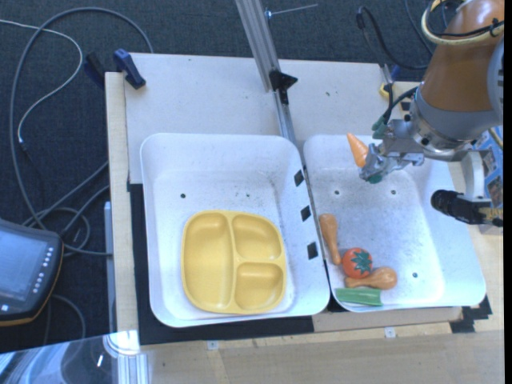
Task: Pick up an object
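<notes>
My gripper (374,169) hangs over the far part of the right bin (416,214). A small orange carrot-shaped piece (357,147) sits right against the gripper's left side, near the bin's far rim; whether it is held I cannot tell. At the near left of this bin lie a long orange carrot (329,237), a red tomato (358,261), an orange gourd-like piece (382,278) and a flat green piece (358,296), all close together and well apart from the gripper.
The left bin (216,162) holds a yellow divided plate (234,261). A metal pole (260,30) rises behind the bins, between them. Black clips (305,212) mark the shared rim. A black knob (450,203) juts in at the right.
</notes>
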{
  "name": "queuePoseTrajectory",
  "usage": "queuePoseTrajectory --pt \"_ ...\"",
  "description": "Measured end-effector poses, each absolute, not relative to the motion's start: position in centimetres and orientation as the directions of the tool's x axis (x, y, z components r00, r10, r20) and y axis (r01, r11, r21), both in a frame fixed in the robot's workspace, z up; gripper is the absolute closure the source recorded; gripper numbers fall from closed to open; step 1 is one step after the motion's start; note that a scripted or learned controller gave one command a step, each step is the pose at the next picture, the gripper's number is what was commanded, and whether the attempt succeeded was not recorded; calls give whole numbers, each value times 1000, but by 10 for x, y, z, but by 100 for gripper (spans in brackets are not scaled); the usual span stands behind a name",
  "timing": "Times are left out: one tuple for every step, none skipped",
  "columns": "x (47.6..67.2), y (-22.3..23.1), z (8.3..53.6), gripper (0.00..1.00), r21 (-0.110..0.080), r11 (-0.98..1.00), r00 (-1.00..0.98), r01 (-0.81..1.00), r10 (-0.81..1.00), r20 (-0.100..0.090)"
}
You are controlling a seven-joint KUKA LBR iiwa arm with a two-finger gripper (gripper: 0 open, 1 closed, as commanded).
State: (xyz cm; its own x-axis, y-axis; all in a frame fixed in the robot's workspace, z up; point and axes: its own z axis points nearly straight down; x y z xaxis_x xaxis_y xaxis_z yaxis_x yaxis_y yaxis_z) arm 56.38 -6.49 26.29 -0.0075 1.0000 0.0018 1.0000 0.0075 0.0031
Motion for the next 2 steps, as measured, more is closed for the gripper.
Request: queuePoseTrajectory --pt "560 -9 246 100 -4 7 -7 1000 1000 3" --pt "550 52 247 100 -4 8 -8 1000 1000 4"
